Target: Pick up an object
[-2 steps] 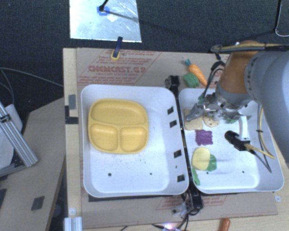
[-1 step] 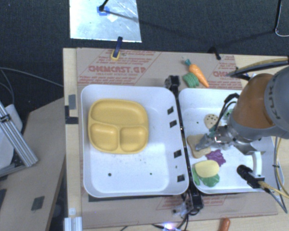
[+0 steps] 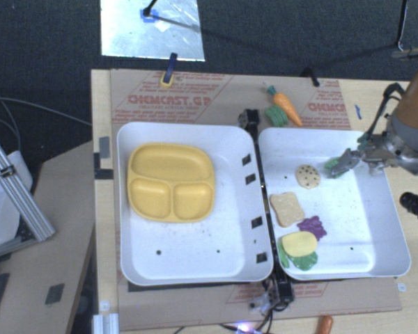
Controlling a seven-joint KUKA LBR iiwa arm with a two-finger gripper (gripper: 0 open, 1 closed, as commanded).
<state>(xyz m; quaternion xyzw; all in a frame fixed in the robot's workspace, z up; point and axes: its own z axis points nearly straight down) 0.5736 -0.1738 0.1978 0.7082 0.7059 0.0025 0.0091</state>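
The jaws (image 3: 343, 163), whose state I cannot tell, are near the round, tan, dark-speckled cookie (image 3: 307, 176) in the right bin (image 3: 376, 256).

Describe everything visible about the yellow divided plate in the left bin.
The yellow plate is a rounded-rectangle tray that looks like matte plastic, moulded into three compartments: one long section across the far side and two smaller ones nearer the camera. It lies flat and upright on the floor of the left bin, toward its far-left part. Nothing sits in it or touches it.
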